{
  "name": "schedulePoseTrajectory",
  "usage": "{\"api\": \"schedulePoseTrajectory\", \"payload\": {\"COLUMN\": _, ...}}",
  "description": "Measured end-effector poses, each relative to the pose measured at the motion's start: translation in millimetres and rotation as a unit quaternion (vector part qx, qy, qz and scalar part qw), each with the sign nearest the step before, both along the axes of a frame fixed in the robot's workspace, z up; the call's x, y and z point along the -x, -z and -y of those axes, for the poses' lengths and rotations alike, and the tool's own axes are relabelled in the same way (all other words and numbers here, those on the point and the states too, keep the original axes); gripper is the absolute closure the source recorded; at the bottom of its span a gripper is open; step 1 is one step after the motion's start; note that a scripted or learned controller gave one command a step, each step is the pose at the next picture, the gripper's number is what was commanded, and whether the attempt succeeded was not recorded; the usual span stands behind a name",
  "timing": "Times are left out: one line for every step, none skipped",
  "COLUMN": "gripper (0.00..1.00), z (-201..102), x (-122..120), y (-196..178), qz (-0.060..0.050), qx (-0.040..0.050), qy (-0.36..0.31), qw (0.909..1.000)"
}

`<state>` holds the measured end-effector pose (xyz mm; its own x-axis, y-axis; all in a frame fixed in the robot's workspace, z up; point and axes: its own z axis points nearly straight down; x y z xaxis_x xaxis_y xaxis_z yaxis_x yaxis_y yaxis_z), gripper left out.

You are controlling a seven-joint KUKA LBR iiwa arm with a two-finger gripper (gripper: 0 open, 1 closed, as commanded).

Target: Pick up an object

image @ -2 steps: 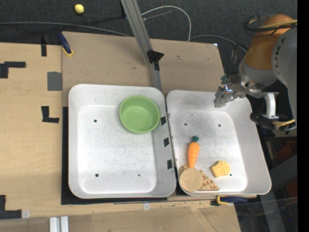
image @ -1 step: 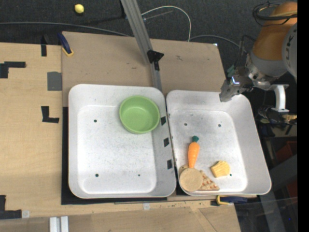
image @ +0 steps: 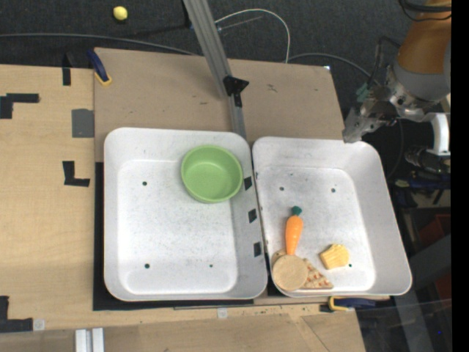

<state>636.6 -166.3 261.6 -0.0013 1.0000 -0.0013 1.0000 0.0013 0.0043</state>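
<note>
The right bin (image: 366, 169) holds an orange toy carrot (image: 294, 232) with a green top, a yellow cheese wedge (image: 335, 257), and a round tan cookie (image: 290, 272) lying on a waffle-patterned piece (image: 317, 279) at its near edge. A green bowl (image: 212, 173) sits in the left bin (image: 132, 218), toward its far right. My gripper (image: 357, 128) hangs just beyond the right bin's far right corner, well away from every object, with nothing seen in it.
A grey pole (image: 212, 46) slants across the bench behind the bins, ending at a black clamp. Cables run along the far side. A small yellow ball (image: 120, 12) lies on the dark floor at the far left.
</note>
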Motion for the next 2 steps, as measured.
{"api": "schedulePoseTrajectory", "payload": {"gripper": 1.00, "z": -43, "x": 10, "y": 1, "qz": -0.003, "qx": -0.0013, "qy": -0.002, "qw": 1.0000}}
{"api": "schedulePoseTrajectory", "payload": {"gripper": 1.00, "z": -92, "x": 21, "y": 15, "qz": -0.003, "qx": -0.0012, "qy": -0.002, "qw": 1.0000}}
